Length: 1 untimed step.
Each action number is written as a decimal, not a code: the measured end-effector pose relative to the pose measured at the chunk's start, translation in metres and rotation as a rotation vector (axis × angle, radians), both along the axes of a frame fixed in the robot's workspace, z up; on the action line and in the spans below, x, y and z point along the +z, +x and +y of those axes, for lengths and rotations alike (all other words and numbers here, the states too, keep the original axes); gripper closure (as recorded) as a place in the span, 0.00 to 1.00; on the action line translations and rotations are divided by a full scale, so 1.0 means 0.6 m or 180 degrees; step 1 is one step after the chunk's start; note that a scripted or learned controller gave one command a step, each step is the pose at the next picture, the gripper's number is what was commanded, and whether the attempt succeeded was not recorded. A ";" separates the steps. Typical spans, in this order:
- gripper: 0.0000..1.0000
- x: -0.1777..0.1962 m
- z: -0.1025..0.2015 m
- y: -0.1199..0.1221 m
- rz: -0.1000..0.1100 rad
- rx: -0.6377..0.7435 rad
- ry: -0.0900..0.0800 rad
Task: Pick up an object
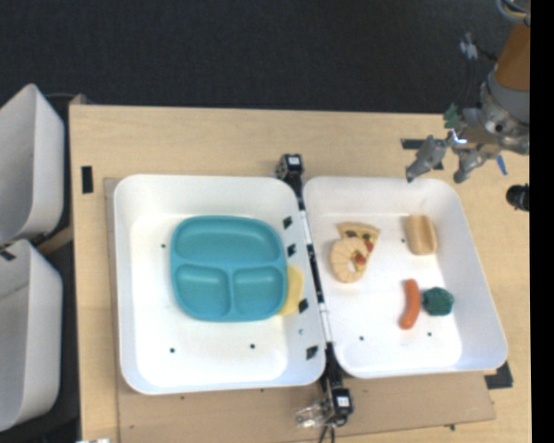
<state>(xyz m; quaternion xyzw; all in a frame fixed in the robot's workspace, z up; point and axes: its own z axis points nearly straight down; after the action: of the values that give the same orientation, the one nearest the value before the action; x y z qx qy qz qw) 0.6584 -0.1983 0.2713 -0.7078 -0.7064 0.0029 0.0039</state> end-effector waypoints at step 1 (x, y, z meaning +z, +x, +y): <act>0.00 0.013 0.001 0.003 -0.0038 0.0008 -0.0006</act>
<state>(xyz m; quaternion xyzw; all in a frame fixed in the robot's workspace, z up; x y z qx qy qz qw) 0.6605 -0.1977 0.2789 -0.7069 -0.7073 -0.0006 -0.0011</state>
